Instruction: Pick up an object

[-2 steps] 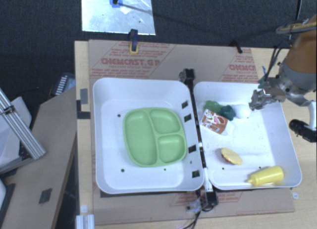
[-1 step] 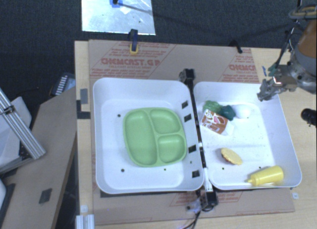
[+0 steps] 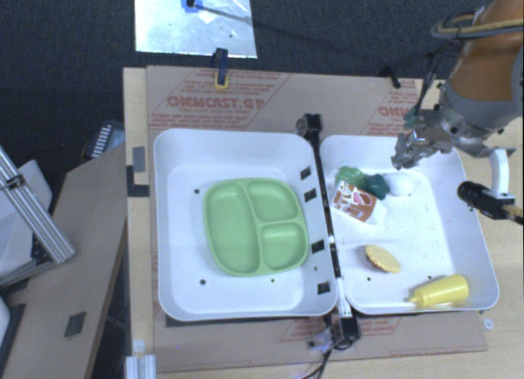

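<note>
Hovering over the far part of the right bin (image 3: 479,267), above a small white object (image 3: 402,183): the gripper (image 3: 407,153), its metal fingers too dark and blurred to tell whether spread or closed, with nothing seen between them. Taking the white object as landmark: just to its left, touching or nearly so, a crumpled dark-green item (image 3: 363,180); left and nearer the camera, a flat red-and-white packet (image 3: 355,201), tilted, its corner under the green item. Well nearer the camera, a rounded tan-yellow piece (image 3: 382,259) lying alone on bare white floor; farther still, against the bin's near rim, a smooth yellow squeeze bottle (image 3: 441,291) on its side, nozzle pointing left. Plenty of open floor to the right of the white object and between it and the bottle (rim walls low and rounded). Far to the left, across the black hinge strip, the left bin (image 3: 176,173) holding a matte green divided plate (image 3: 252,227) with three compartments, well clear of every wall.
</note>
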`<state>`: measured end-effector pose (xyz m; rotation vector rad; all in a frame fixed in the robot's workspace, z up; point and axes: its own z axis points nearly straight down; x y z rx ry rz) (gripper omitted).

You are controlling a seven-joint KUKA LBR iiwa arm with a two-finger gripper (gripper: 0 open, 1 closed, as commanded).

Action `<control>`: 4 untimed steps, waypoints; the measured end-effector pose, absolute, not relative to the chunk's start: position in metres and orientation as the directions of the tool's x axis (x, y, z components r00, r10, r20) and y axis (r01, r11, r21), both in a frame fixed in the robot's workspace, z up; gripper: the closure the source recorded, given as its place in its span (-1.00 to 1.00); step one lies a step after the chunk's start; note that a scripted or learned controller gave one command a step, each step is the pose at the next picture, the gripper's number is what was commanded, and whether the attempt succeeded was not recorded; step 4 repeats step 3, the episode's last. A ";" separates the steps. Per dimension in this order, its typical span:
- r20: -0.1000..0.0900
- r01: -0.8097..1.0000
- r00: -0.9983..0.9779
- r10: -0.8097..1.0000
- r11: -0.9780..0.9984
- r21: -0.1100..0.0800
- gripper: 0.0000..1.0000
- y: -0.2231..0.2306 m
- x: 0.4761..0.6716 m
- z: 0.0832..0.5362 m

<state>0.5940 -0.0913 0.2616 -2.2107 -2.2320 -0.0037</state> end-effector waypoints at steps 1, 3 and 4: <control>0.002 1.000 -0.010 1.000 0.010 0.002 1.00 -0.038 0.590 0.256; 0.002 1.000 -0.010 1.000 0.010 0.001 1.00 0.072 0.607 0.225; 0.002 1.000 -0.010 1.000 0.010 0.001 1.00 0.072 0.607 0.225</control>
